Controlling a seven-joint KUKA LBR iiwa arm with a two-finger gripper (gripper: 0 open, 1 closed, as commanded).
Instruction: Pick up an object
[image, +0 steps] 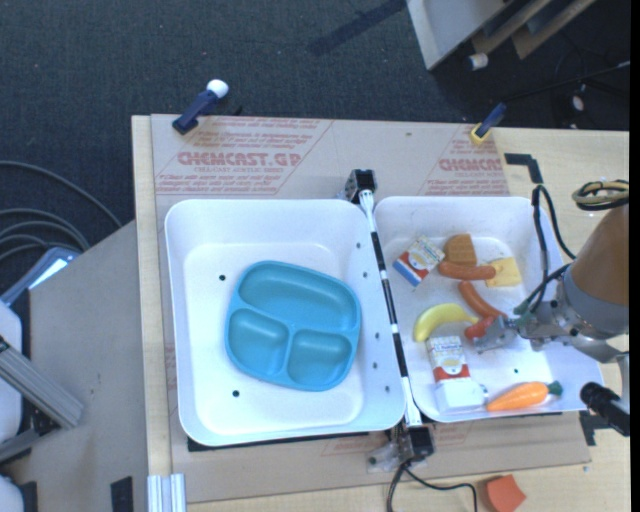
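The right bin (520, 214) holds toy food: a yellow banana (443, 318), two orange-red sausages (466, 270) (474, 297), a brown bread piece (460, 247), a yellow cheese wedge (503, 270), a small white, red and blue carton (412, 262), a white and red carton (450, 360) and an orange carrot (518, 396). My gripper (490, 335) reaches in from the right and sits low in this bin, just right of the banana. Its tip is against a small red piece (482, 326) by the lower sausage.
The left bin (190, 300) bears a blue divided plate (292, 325). A black-clipped divider (380, 290) separates the two bins. Cables (545, 240) run along the right bin's far right side. An orange block (503, 492) lies on the bench in front.
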